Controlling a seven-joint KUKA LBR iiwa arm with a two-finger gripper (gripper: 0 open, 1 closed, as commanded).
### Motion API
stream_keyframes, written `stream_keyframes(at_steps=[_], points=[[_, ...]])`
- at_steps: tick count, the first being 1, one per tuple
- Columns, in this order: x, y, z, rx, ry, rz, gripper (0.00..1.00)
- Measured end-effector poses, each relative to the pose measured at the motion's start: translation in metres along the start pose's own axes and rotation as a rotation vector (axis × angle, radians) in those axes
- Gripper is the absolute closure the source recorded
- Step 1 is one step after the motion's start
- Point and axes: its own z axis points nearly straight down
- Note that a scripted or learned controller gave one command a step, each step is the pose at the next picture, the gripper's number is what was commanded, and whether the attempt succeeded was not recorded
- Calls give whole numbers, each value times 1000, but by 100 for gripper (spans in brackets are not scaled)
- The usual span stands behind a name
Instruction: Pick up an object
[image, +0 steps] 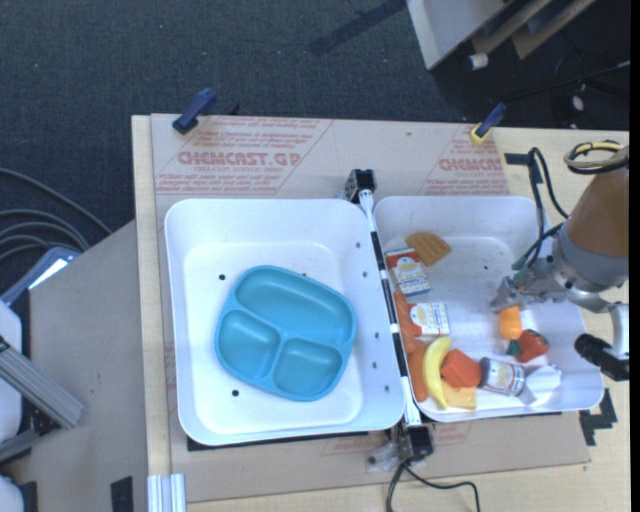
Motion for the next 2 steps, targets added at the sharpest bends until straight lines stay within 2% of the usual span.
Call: stream_keyframes(at_steps=[1, 2], points=[[102, -2, -41, 3, 2, -3, 100], [177, -36, -137, 3, 2, -2, 100]])
